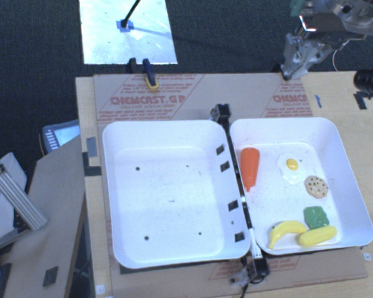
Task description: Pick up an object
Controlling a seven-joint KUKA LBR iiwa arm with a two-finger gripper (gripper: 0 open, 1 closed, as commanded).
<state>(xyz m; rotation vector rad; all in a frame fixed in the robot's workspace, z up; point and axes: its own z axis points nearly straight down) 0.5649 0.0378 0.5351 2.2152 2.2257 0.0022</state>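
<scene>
Gripper [293,66] hangs at about 1 o'clock in the frame, above the bench beyond the far edge of the right bin [345,167]; finger state cannot be told. Right bin holds six items: carrot [249,167] at its 10 o'clock, fried egg [290,168] near centre, cookie [315,186] just toward 4 o'clock of the egg, green piece [315,216] at 5 o'clock, banana [285,231] and yellow piece [317,235] along the near edge. Left bin [170,196] sits at 9 o'clock of the right bin.
</scene>
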